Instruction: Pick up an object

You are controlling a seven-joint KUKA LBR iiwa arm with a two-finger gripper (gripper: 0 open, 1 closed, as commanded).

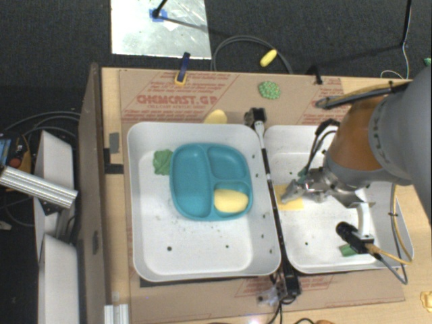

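My gripper point(295, 192) is low in the right bin point(317, 258), near its left wall. A flat yellow piece point(291, 204) lies on the bin floor right under and beside the gripper tip, partly hidden by it. In the left bin point(148, 248) sits a teal divided plate point(196, 181) with a yellow lump point(230, 200) in its near right compartment. A green leafy piece point(162, 160) lies against the plate's left edge.
A small green bit point(347, 250) lies near the right bin's front. Behind the bins, on the cardboard, are a yellow thing point(216, 117) and a green round thing point(269, 90). The ridge between the bins point(270, 201) runs just left of the gripper.
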